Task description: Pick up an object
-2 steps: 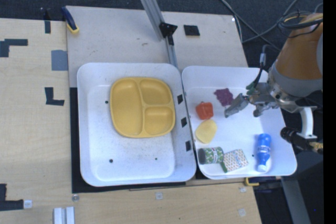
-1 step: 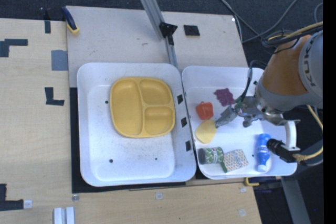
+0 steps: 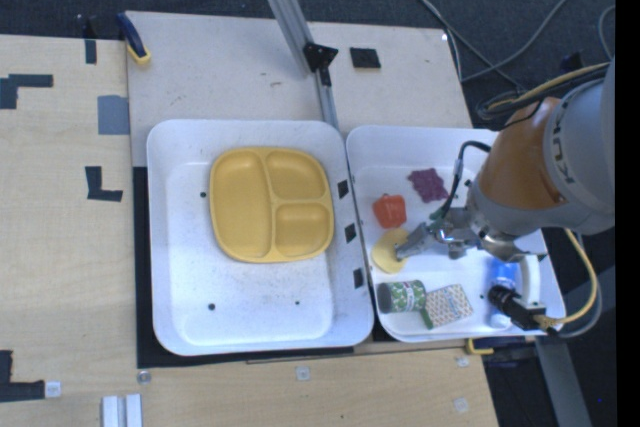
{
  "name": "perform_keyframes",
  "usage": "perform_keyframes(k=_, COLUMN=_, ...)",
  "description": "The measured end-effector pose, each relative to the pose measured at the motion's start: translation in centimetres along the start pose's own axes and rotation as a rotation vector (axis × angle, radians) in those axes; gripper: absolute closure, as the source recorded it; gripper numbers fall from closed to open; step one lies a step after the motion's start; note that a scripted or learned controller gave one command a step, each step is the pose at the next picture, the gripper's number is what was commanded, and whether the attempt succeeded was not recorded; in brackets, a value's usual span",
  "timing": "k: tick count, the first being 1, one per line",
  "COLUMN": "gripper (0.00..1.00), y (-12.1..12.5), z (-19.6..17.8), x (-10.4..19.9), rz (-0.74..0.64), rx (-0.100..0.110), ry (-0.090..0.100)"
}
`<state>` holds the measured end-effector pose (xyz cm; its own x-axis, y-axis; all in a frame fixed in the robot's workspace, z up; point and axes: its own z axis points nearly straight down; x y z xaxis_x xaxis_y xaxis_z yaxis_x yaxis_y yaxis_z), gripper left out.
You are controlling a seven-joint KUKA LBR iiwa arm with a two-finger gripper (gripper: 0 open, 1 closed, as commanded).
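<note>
My gripper (image 3: 404, 246) reaches leftward into the right bin (image 3: 455, 137). Its tip is just above a flat yellow round piece (image 3: 385, 259) and seems to touch its upper edge. A red-orange object (image 3: 390, 210) lies a little beyond the tip, and a purple object (image 3: 427, 182) lies farther back. A green can (image 3: 402, 296) rests on its side near the front wall, beside a patterned packet (image 3: 449, 304). A blue object (image 3: 503, 273) sits under the wrist at the right.
The left bin (image 3: 175, 215) holds a yellow divided plate (image 3: 271, 204). A metal pole (image 3: 290, 10) slants across the bench behind the bins. The grey and orange arm (image 3: 530, 165) covers the right bin's far right side.
</note>
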<state>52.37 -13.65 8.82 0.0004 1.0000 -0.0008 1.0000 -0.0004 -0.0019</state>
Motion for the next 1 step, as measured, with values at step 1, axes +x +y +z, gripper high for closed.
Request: perform_keyframes(k=1, gripper=1.00, y=0.10, z=-1.30, x=0.05, rz=-0.002, rx=-0.001, ry=0.000)
